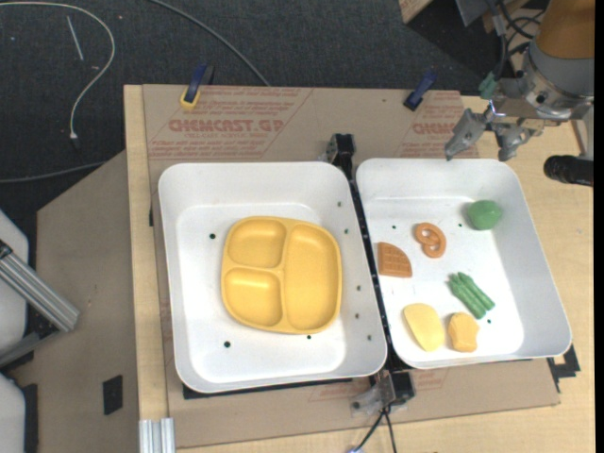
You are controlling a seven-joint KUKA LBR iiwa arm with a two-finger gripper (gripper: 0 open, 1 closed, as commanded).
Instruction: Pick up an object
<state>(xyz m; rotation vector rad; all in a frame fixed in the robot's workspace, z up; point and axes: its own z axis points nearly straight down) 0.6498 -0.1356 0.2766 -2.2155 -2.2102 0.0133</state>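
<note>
On the desk (151,253) we first meet the left bin (189,196), which carries a yellow divided plate (281,274) lying flat near its middle. It is wide and shallow, so we judge it a poor target: a two-finger claw would likely skid off its rim.

The right bin (528,291) holds the small pieces. Nearest the divider lies a brown wedge (394,260), with an orange pretzel (430,240) just beside it. Below them sit a pale yellow piece (424,327) and a darker yellow lump (462,332), almost touching. A green ridged piece (470,293) lies just above the lump, and a green ball (484,215) rests near the far right wall.

The claw (483,140) hangs above the bin's far rim with its fingers spread, holding nothing.

From here we see several risks. The ball may roll away when touched. The two yellow pieces lie so close that one finger could land on the neighbour. The pretzel and wedge are flat, and the fingers may close over them without catching.
</note>
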